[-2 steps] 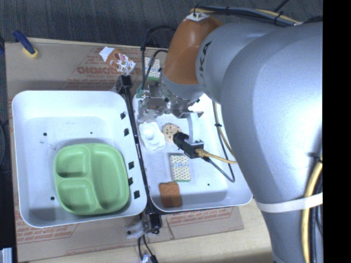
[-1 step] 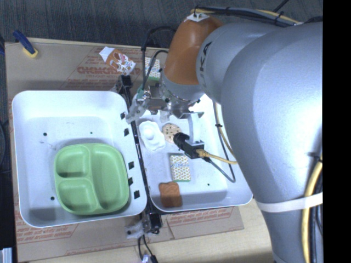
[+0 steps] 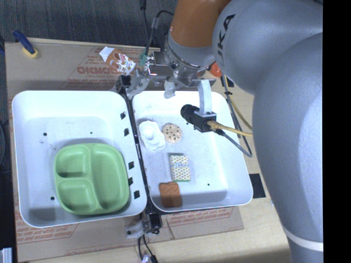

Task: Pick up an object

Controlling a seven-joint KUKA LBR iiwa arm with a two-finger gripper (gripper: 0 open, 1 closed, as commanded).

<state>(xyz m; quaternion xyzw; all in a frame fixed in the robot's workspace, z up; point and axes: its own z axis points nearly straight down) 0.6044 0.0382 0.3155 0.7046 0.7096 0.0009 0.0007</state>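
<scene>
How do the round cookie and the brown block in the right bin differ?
The round cookie is a pale, speckled disc; the brown block is squarish and darker. The cookie lies mid-bin beside a white object; the block sits against the near wall. Both rest loose in the right bin.

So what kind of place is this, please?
Probably a robotics lab bench set up for grasping trials: a large grey arm reaches over two white bins, which hold a green tray and small toy-like food items.
</scene>
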